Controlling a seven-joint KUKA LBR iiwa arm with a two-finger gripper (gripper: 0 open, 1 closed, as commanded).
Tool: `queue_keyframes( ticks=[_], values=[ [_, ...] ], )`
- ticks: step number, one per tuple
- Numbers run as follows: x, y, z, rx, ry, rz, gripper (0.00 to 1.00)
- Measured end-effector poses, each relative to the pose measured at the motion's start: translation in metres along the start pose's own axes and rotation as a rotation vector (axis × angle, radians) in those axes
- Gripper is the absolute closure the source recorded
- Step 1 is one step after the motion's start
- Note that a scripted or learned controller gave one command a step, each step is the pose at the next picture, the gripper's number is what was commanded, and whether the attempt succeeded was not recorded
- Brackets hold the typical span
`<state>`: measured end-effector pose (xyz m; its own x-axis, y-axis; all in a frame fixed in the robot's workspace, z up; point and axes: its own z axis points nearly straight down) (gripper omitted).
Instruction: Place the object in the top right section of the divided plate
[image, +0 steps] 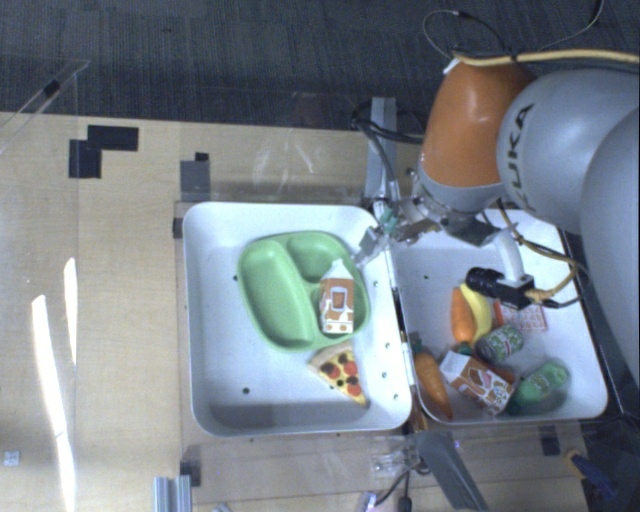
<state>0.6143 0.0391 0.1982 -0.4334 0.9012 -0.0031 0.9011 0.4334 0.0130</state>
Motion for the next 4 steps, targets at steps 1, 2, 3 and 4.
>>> queue_keyframes(
  ticks=[1,2,3,4],
  values=[
    [0.0,0.002,-0.012,-0.007,-0.002,0.0,1.0],
    [0.0,0.002,-0.012,-0.007,-0.001,0.0,0.0],
    [-0.001,0.004,-0.023,-0.013,-0.003,0.0,1.0],
    [-0.001,0.004,-0.023,-0.013,-0.003,0.0,0.0]
  ],
)
